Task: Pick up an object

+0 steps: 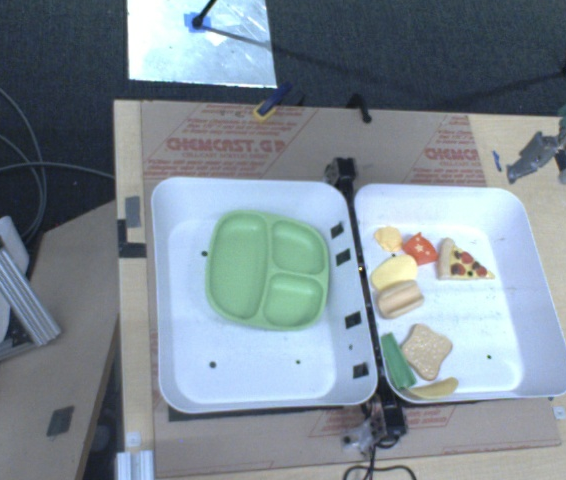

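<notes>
The right bin (523, 298) holds several toy foods. A pizza slice (463, 262) lies toward the back, with a red piece (421, 248) and a small yellow piece (389, 237) to its left. Below them sit a yellow wedge (394, 270) and a tan bun (400, 299). Near the front left corner are a toast slice (426, 351), a green stick (395, 359) and a banana (433, 388). My gripper (555, 155) hangs at the view's right edge, beyond the right bin's far right corner and well apart from all the food.
The left bin (178, 298) holds a green divided plate (267, 269). A black hinge strip (358, 268) runs between the bins. Cardboard (403, 138) lies under both bins. A shiny sheet (200, 28) lies on the dark floor at the back, and cables run there.
</notes>
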